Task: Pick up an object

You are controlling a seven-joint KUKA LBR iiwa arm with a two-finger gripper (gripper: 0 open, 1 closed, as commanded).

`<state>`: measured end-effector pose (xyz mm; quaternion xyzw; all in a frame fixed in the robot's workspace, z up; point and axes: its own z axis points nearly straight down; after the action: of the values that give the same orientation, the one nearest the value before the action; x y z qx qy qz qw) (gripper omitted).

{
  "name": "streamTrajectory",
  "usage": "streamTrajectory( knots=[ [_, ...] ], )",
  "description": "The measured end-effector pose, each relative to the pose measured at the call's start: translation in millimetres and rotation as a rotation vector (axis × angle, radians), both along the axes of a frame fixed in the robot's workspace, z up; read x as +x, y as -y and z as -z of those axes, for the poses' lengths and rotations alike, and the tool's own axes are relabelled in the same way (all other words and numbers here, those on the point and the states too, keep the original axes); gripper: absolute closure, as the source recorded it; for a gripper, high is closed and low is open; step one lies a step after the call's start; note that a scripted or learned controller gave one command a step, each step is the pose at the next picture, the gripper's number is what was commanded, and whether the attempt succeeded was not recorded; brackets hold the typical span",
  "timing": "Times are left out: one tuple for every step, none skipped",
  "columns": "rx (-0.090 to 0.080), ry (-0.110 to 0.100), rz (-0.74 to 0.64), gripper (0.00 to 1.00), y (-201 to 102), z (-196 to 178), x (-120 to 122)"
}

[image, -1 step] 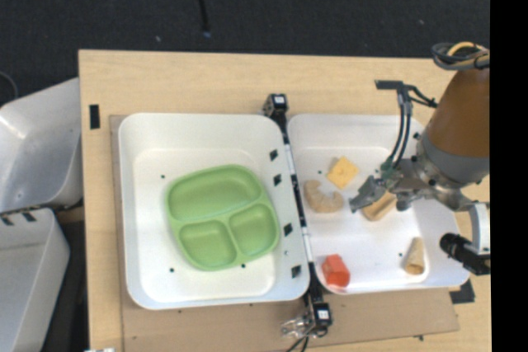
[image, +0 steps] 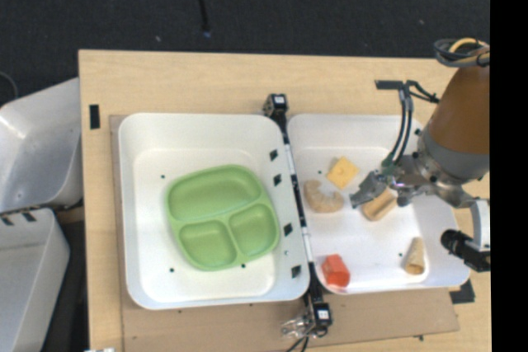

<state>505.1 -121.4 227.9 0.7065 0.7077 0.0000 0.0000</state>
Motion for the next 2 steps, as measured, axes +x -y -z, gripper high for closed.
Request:
streamTrajectory(
  knots=[
    [0.0,-0.004,0.001,0.0,-4.7,43.9,-1.2],
    [0.0,-0.004,0.002,0.0,0.0,87.3,-3.7]
  ],
)
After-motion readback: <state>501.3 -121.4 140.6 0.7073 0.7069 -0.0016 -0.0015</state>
